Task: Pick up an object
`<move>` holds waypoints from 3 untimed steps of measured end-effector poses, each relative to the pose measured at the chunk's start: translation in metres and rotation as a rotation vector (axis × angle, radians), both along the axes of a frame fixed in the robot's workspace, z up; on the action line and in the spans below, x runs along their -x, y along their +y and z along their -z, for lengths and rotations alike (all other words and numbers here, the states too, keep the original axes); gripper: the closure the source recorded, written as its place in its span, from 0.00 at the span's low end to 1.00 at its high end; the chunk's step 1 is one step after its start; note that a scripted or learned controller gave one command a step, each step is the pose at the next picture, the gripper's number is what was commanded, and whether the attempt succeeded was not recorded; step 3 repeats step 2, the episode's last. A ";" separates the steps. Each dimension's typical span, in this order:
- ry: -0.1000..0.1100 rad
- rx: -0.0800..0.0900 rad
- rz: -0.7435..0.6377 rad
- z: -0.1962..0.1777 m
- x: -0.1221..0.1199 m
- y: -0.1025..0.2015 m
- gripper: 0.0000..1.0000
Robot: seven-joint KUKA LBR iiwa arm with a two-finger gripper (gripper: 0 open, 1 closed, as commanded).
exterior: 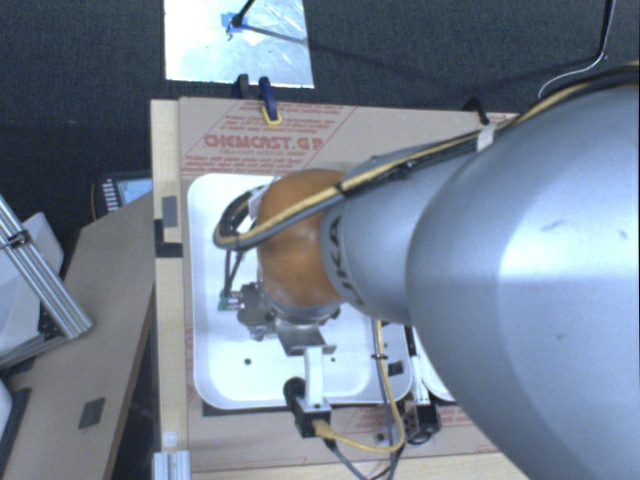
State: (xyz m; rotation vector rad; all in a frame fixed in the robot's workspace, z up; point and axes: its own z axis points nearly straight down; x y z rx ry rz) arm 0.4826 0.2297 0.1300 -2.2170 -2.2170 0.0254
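Big grey KUKA arm (500,268) w/ orange band (295,238) above the wrist comes in from the right and drops steeply into the shallow white plastic bin (205,268) on the left. Wrist is pitched nose-down, so the camera sees mostly the back of the arm and the metal flange (285,318). That steep reach makes sense: bin walls are low but the objects lie flat on the floor, so a top-down approach is prob the only clean way in.

Hand (262,320) sits low over the bin's middle, just under the orange band. Can't tell how far open it is or whether it has anything in it; wrist body covers it from this angle.

Task object: can't pick one out. Visible bin floor on the left and near side looks bare white apart from a couple of small dark specks (248,360), too small to ID. Whatever is being targeted is prob under the wrist.

Yellow and black cables (240,230) loop out from the wrist on the left, slack, not snagging the rim. Bin rests on a brown printed cardboard sheet (265,138) on the desk (100,298), likely a liner.
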 end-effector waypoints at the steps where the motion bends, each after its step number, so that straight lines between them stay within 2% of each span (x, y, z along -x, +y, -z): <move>1: -0.023 -0.007 0.002 -0.020 -0.084 -0.010 1.00; 2: -0.025 -0.011 -0.005 -0.103 -0.089 0.006 1.00; 3: -0.025 -0.011 -0.005 -0.103 -0.089 0.006 1.00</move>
